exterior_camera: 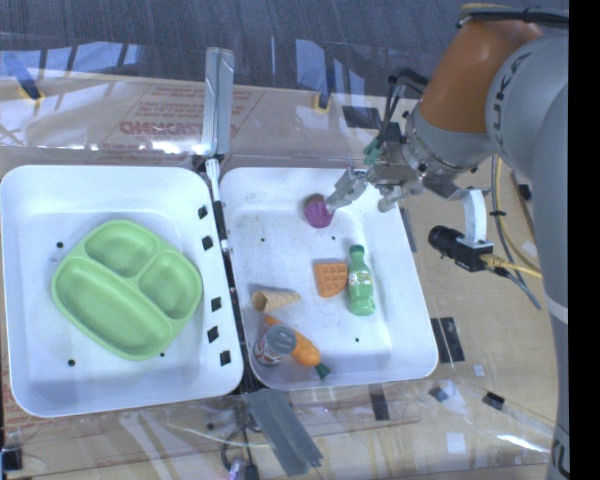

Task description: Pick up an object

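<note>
- Hand sits over the upper part of the right bin, arm coming in from the right.
- Fingers spread apart, nothing between them. One finger tip is right beside the purple object, possibly touching; can't tell from this angle.
- Nothing lifted: every item in the right bin looks to be resting on the bin floor.
- Closest candidate is the purple object, upper middle of the right bin.
- Other options in the same bin: orange waffle piece and green bottle just beside each other mid-bin; ice-cream cone lower left; can touching the carrot near the front wall.
- Left bin holds a green divided plate, well apart from the hand.
- Progress call: approach is about done, grasp not made. Left to do: centre the fingers around the target, close, lift clear.
- Risk, as I read it: hand looks offset to the right of the purple object, so closing here may just nudge it rather than catch it.
</note>
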